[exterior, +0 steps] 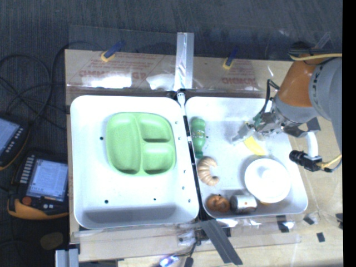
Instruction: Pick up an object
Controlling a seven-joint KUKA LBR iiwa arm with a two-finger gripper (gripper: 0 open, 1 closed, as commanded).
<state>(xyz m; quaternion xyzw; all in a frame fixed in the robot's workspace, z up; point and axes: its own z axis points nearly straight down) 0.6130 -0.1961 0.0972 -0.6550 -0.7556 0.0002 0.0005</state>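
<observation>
My gripper hangs low over the back of the right bin, reaching in from the right, with the orange-banded arm behind it. A small yellow object lies right below and in front of the gripper, partly under it. A white bowl sits upside down in front of that. Along the bin's left side lie a green bottle-like object and a tan ridged piece. A brown round object and a small metal can rest at the front wall.
The left bin holds a green divided plate. A raised divider separates the two bins. Cables and a black fitting hang off the arm at the right bin's right rim.
</observation>
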